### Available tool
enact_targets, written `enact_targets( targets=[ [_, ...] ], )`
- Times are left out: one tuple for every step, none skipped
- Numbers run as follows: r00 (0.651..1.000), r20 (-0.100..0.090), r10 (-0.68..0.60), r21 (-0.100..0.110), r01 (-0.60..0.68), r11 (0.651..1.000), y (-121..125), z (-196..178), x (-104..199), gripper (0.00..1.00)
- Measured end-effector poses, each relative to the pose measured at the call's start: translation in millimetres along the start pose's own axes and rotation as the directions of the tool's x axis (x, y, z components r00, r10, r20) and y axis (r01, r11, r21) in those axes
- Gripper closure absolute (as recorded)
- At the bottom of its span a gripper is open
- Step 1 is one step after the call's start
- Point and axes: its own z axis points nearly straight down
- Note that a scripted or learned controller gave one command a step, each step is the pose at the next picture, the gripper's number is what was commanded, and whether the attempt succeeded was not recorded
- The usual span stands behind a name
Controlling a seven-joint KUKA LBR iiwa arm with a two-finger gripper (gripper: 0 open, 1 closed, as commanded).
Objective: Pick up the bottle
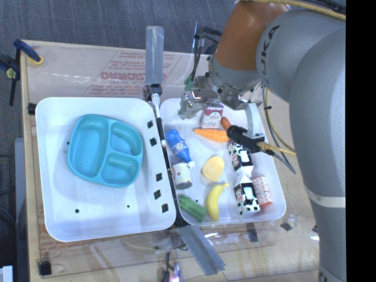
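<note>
**Arm hanging over right bin's far end, bottle lying untouched near divider**

Big grey arm (305, 98), smooth rounded casing, orange band above wrist, reaching in from the right and covering much of the right bin's far side. Bench (106, 69) wearing a clear, glossy sheet over printed red lettering; grey carpet-like floor showing beyond it. Blue clamps sitting at the bench's left edge.

Left bin (53, 204), shallow white plastic with rounded corners, holding a turquoise divided tray (106, 150), smooth, three compartments; lots of bare room around the tray.

Right bin (276, 207) sitting crowded, little open room. Gripper (197, 101), metallic, hovering at the bin's far left corner; cannot tell whether fingers are apart or together, nothing seen between them.

Blue bottle (178, 146), glossy with white cap, lying tilted along the right bin's left wall, just beside the divider, near the gripper but apart from it.

Other items: cow-pattern carton (247, 195) and a second one (241, 156); orange carrot (210, 134); red-white box (211, 117); yellow banana (215, 200), curved; yellow lemon (213, 168), rounded; green vegetable (192, 207); small white cup (181, 175) touching the bottle's cap end.
</note>
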Motion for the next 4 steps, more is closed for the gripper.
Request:
enact_targets(
  targets=[
    [0.999,0.0,0.038,0.004,-0.038,0.999,-53.8,35.1,-9.5,1.0],
    [0.999,0.0,0.039,0.004,-0.039,0.999,-53.8,35.0,-9.6,0.0],
    [0.999,-0.001,0.041,0.005,-0.041,0.999,-62.9,103.0,-28.5,0.0],
    [1.0,0.006,0.014,-0.017,-0.014,1.0,-45.8,116.5,-37.0,0.0]
  ],
)
